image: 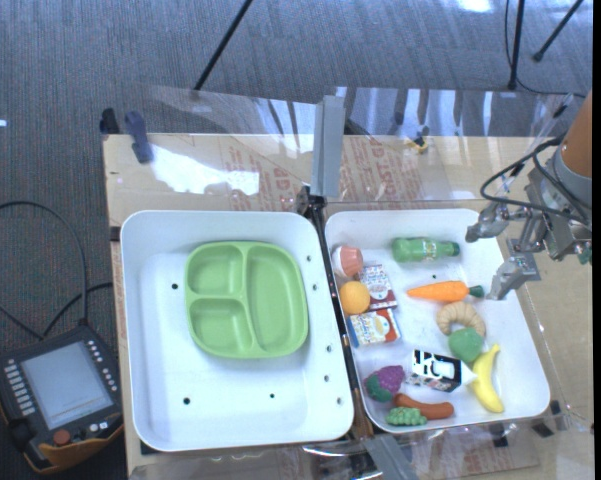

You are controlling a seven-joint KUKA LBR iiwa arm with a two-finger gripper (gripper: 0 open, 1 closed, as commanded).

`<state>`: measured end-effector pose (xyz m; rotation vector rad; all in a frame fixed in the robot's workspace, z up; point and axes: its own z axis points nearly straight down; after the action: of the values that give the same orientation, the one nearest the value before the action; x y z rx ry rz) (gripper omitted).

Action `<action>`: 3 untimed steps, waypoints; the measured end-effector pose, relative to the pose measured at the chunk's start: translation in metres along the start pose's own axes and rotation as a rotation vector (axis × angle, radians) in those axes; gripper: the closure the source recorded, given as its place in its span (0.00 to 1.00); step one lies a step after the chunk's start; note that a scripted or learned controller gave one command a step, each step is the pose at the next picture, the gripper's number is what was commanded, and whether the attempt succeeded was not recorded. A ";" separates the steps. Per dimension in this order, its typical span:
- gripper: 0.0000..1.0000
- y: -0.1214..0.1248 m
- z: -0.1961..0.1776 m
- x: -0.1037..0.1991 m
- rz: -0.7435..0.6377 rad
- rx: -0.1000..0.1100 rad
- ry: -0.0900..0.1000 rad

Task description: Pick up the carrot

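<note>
The carrot (438,291), orange with a green stub at its right end, lies flat in the right bin (533,360), in its upper middle. My gripper (492,255) hangs at the bin's upper right edge, just right of and above the carrot's green end. Its fingers are open with nothing between them, one fingertip (476,231) toward the green bottle and the other (508,277) close to the carrot's tip.
Around the carrot lie a green bottle (425,250), a croissant (460,317), a green pepper (466,345), a banana (488,378), an orange (355,297) and small cartons (373,328). The left bin (150,368) holds a green divided plate (247,298).
</note>
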<state>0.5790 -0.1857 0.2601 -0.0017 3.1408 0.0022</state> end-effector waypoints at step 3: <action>1.00 0.035 0.162 -0.023 0.042 -0.001 -0.004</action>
<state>0.6026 -0.1504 0.0983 0.0648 3.1365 0.0034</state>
